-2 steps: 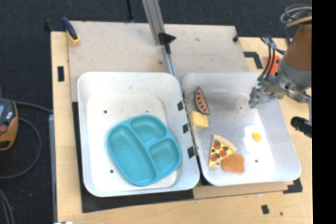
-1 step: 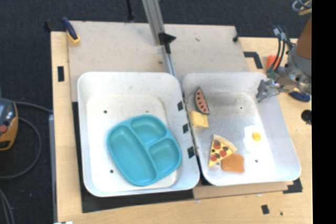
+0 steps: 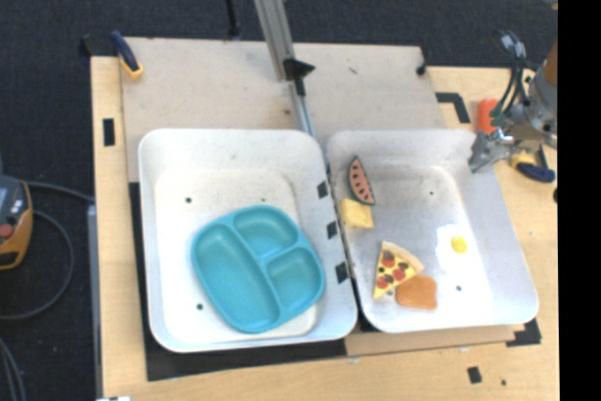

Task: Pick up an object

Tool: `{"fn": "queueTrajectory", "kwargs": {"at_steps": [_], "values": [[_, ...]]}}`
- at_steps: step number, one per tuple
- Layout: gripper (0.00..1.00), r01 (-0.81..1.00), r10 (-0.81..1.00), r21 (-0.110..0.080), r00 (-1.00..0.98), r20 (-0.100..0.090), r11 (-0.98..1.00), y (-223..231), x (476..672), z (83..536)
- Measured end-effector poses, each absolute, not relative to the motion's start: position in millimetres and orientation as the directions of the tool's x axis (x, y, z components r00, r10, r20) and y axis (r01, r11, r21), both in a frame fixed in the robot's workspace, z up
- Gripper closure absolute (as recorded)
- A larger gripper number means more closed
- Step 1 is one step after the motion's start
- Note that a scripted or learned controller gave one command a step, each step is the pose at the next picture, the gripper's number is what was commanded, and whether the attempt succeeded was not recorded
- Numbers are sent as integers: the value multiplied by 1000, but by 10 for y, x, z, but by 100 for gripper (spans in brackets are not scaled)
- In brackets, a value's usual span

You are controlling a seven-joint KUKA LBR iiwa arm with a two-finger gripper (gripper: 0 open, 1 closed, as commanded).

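Note:
The right bin [image 3: 488,230] holds a watermelon slice [image 3: 361,180], a yellow cheese-like block [image 3: 357,214], a pizza slice [image 3: 393,269], an orange piece [image 3: 417,293] and a fried egg [image 3: 456,246]. My gripper [image 3: 488,148] hangs at the far right, over the right bin's upper right corner, well away from the toys. Nothing shows between its fingers. A blue divided plate [image 3: 258,269] lies in the left bin [image 3: 169,174].
A slanted aluminium post [image 3: 270,5] rises from the bench behind the bins. A blue and yellow clamp [image 3: 127,53] sits at the back left corner of the bench. Cables and a yellow device [image 3: 11,223] lie on the floor at left.

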State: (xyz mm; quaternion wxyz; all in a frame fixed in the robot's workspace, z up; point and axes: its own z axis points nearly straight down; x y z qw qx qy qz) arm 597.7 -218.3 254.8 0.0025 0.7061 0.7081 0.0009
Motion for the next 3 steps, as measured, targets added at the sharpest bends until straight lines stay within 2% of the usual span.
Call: {"fn": "queueTrajectory", "kwargs": {"at_steps": [1, 2, 3], "values": [[100, 1000, 1000, 1, -6, 0, 6, -1624, 5894, 2457], [100, 1000, 1000, 1, -6, 1, 6, -1109, 5654, 2452], [100, 1000, 1000, 1, -7, 1, 7, -635, 5623, 2397]]}}
